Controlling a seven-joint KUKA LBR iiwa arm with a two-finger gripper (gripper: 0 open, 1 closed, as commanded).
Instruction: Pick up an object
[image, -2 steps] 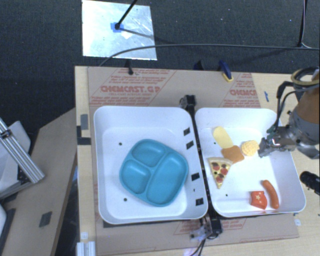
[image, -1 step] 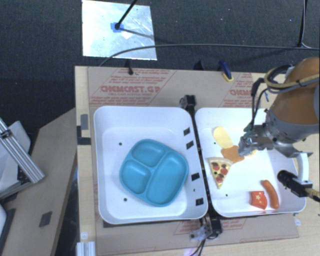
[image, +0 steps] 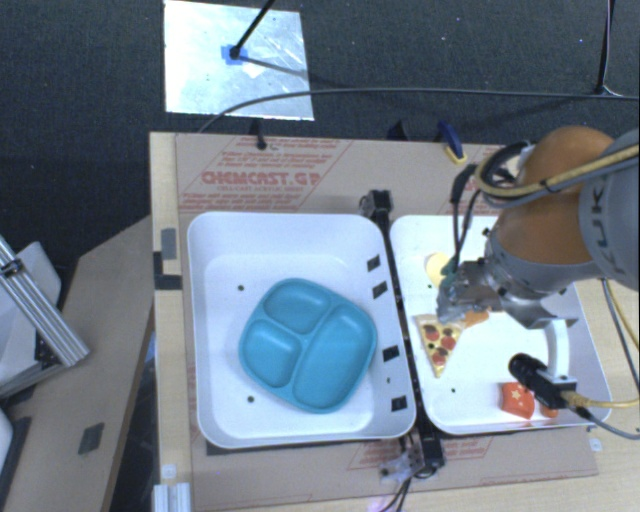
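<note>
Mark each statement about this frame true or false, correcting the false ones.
1. The blue divided tray lies in the left bin. True.
2. The pizza slice lies in the left bin. False: it lies in the right bin.
3. The claw hangs over the right bin, just above the pizza slice. True.
4. The red block sits on the blue tray. False: it lies near the right bin's front edge.
</note>
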